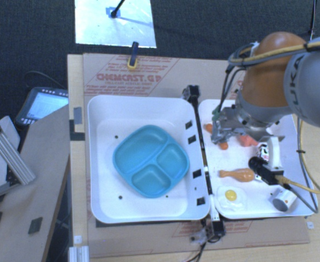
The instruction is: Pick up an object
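A small orange piece [208,128] lies in the upper left part of the right bin [297,210], close to the wall that this bin shares with its neighbour. The gripper [221,129] hangs just to the right of it, low over the bin floor, and nothing can be seen held in it; whether it is spread or pressed together cannot be told. A second orange piece [223,144] lies just below the gripper, and a pink-orange lump [248,141] sits to the right, partly under the grey arm [307,86] that comes in from the upper right of the frame.

Lower in the same bin a tan toy drumstick [237,174] lies across the middle, thick end to the right. A toy fried egg [231,195] lies below it, near the bin's lower left corner. A small grey and white cylinder [282,201] lies tilted near the lower right corner.

The left bin [102,119] holds a blue plate [150,160] with three compartments, set at a slant in the middle of the frame.

Both bins stand on a cardboard sheet [130,76] with red print. A silvery sheet [114,15] lies at the top of the frame, and a dark tablet [41,107] is at the left edge
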Robot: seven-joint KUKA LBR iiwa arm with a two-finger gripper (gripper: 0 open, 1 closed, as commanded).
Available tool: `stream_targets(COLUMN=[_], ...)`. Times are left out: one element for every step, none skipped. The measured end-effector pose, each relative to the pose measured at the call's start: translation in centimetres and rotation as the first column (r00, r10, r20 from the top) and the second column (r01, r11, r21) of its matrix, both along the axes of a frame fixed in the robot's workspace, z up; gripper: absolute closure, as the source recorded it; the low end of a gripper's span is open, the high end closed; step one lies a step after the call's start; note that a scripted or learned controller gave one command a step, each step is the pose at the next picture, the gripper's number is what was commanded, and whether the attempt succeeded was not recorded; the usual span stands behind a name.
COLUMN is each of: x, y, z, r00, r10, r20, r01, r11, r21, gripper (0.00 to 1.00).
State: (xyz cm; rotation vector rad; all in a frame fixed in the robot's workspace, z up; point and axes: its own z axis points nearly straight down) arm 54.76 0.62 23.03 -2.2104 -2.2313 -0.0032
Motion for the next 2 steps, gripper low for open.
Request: stream_targets(x=[-2.2, -3.5], y=[4.9, 9.5], z=[0.8, -0.8], r00=[1.000, 1.000], r10=[0.001, 0.001], r20=[-0.001, -0.002], r01=[-0.001, -0.001], r11=[1.000, 1.000], r21=[0.001, 0.000], gripper=[1.00, 1.00])
